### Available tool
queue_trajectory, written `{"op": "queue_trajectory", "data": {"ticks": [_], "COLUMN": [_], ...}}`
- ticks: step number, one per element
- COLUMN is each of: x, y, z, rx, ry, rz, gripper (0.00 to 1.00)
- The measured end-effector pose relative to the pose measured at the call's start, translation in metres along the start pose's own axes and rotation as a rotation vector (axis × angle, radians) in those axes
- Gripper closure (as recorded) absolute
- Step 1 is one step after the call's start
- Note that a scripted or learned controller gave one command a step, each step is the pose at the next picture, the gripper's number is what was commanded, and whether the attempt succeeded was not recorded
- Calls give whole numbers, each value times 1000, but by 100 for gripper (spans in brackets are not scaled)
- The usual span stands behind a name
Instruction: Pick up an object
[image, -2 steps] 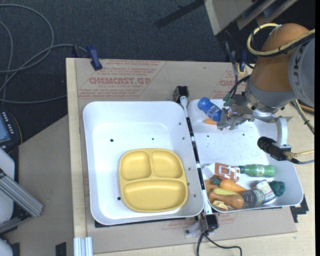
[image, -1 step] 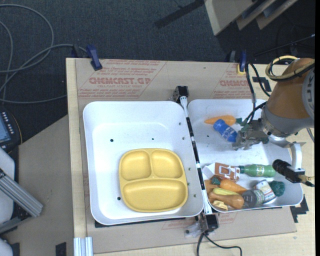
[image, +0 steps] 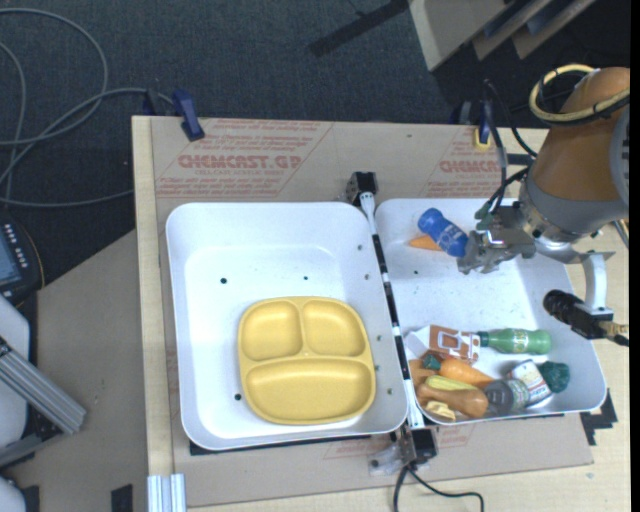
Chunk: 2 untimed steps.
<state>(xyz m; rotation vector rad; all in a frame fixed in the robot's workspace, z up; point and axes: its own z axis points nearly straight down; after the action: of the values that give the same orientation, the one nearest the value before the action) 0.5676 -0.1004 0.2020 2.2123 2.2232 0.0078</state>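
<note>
Blue bottle (image: 441, 231) with the orange thing (image: 424, 242) poking out beside it looks like our target here, sitting in the top-left corner of the right bin (image: 500, 300), close to the divider between the two bins. Our gripper (image: 482, 257) sits just to the right of it, low over the bin floor, with nothing visibly pinched in it. Honestly, we can't tell how the claw is set from this angle, too small and dark.

So we reckon we're at the approach step, not the grab yet. The next move calls for sliding left a touch so we straddle the bottle across its narrow side, then dropping and closing. The bottle lies on its side and is round, so it could roll toward the wall if we nudge it first.

The rest of the stuff is piled at the bottom of the same bin: a green bottle (image: 515, 341), a carrot (image: 462, 372), and some cans and packets. The left bin (image: 200, 250) has a yellow divided tray (image: 305, 358) in it, well apart from where we're working.
</note>
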Motion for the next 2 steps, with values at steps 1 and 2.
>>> {"op": "queue_trajectory", "data": {"ticks": [1, 2], "x": [-5, -61], "y": [48, 47], "z": [7, 109], "rx": [3, 20], "ry": [-2, 1], "rz": [3, 9], "gripper": [100, 100]}}
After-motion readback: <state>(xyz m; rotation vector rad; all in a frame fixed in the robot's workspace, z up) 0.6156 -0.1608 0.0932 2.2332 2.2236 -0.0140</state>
